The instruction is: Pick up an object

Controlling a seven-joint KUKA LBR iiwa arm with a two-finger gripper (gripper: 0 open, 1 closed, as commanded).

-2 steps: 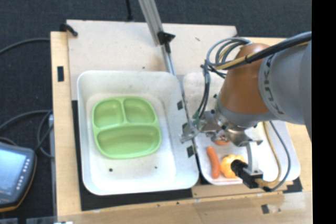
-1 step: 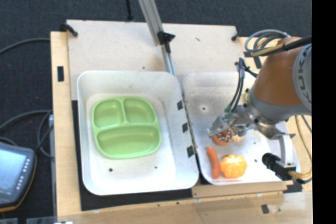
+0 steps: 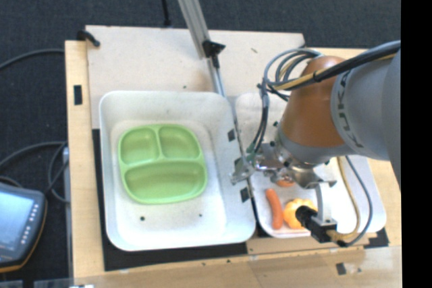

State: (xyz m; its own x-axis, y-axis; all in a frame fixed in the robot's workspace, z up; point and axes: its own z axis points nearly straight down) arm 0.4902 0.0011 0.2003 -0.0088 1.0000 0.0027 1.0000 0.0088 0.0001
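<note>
Arm (image 3: 337,111): enters from right edge of frame, grey body with orange band, bent down over right bin; bulk hides most of that bin's floor.
Gripper (image 3: 287,175): lower centre-right of frame, low inside right bin (image 3: 378,212), just above carrot; wrist hardware blocks the tips.
Jaws: cannot tell whether open, closed or gripping; nothing seen between them.
Carrot (image 3: 273,209): orange, slim, lying on bin floor at lower centre-right, just below gripper, long axis roughly up-down in frame.
Yellow object (image 3: 294,212): rounded, just right of carrot, seemingly touching it; partly covered by black fitting at lower right.
Likely target: carrot or yellow object, being nearest below gripper; which one not clear.
Left bin (image 3: 111,111): centre-left of frame, holds green divided plate (image 3: 162,163) lying flat, three compartments, well apart from arm.
Plate role: probably another pickable item, untouched.
Cables (image 3: 287,67): looped above wrist, upper centre-right, slack for wrist rotation.
Stage: looks like descent or grasp attempt; pick not confirmed.
Risk: two items crowded together, slim carrot could slip or roll aside.
</note>
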